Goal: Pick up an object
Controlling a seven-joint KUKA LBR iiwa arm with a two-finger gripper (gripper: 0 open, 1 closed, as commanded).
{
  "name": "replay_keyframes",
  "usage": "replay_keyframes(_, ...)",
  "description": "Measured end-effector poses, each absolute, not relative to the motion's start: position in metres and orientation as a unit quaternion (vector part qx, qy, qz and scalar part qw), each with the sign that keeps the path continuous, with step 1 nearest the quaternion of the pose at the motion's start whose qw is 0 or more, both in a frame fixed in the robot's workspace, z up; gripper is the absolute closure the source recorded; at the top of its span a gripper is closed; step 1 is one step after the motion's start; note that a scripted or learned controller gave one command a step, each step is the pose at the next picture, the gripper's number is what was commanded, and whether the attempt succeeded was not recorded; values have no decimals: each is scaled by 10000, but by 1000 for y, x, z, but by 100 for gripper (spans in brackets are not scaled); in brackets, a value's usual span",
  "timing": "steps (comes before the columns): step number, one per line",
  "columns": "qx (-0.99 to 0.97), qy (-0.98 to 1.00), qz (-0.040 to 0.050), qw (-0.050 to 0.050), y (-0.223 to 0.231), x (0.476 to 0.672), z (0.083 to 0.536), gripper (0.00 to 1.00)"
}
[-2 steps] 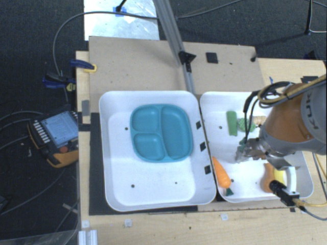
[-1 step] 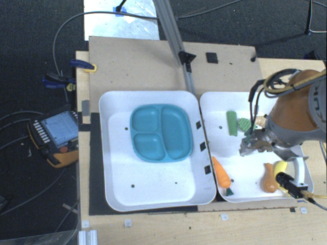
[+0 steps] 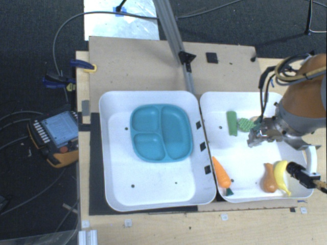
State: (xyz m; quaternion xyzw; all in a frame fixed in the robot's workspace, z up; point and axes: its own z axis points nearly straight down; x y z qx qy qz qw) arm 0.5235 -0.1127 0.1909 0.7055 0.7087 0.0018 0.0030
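Camera view: the gripper (image 3: 257, 136) hangs low in the right bin (image 3: 214, 104), just beside a green block (image 3: 232, 123); whether it grips anything cannot be told. A carrot (image 3: 221, 172) lies by the left wall, a banana (image 3: 281, 176) near the right edge, bare floor between.

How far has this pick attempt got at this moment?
Done: the arm has reached into the right bin, with the gripper low beside the green object. In hand: nothing visibly held. Left: the grasp and lift. The carrot, banana and blue plate lie untouched.
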Motion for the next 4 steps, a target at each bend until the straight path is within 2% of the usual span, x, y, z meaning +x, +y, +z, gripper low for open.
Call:
replay_keyframes(1,7052,7090,20,29,-113,525,239,100)
replay_keyframes(4,7036,7106,11,-1,43,536,240,100)
